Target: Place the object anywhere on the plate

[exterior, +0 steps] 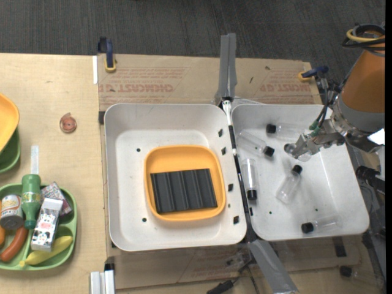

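The gripper (pixel 294 152), its grasp impossible to tell, hangs at right of centre just above a vial (pixel 289 184) slanting lower-left, the plate (pixel 184 182) far left.

Beside and below the claw (pixel 294 151) lie six clear vials (pixel 288 187) with black caps; left of it, one orange plate (pixel 184 157).
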Tool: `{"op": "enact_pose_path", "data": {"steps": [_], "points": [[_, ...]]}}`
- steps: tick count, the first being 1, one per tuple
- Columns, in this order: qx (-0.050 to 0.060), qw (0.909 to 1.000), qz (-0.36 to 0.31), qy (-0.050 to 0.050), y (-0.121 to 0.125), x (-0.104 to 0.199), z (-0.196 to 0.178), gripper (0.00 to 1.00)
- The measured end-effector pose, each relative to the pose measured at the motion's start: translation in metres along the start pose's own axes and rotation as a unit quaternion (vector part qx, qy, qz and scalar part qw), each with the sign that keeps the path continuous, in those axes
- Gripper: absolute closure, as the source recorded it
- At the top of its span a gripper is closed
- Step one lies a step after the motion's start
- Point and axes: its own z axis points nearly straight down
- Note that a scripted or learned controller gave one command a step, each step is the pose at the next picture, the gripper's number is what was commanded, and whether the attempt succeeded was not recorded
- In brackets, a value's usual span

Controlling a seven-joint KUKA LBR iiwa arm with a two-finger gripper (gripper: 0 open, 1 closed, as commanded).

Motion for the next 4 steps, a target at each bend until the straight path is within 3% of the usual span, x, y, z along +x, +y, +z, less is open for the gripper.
{"op": "enact_pose_path", "data": {"steps": [1,2,3,4], "points": [[0.0,0.9962,-0.087,0.0,0.002,0.017,0.006,1.0],[-0.001,0.9805,-0.196,-0.001,0.024,0.031,-0.015,1.0],[-0.002,0.9618,-0.274,-0.001,0.094,-0.026,-0.027,1.0],[-0.002,0.9391,-0.344,-0.002,0.088,-0.08,-0.026,1.0]]}}
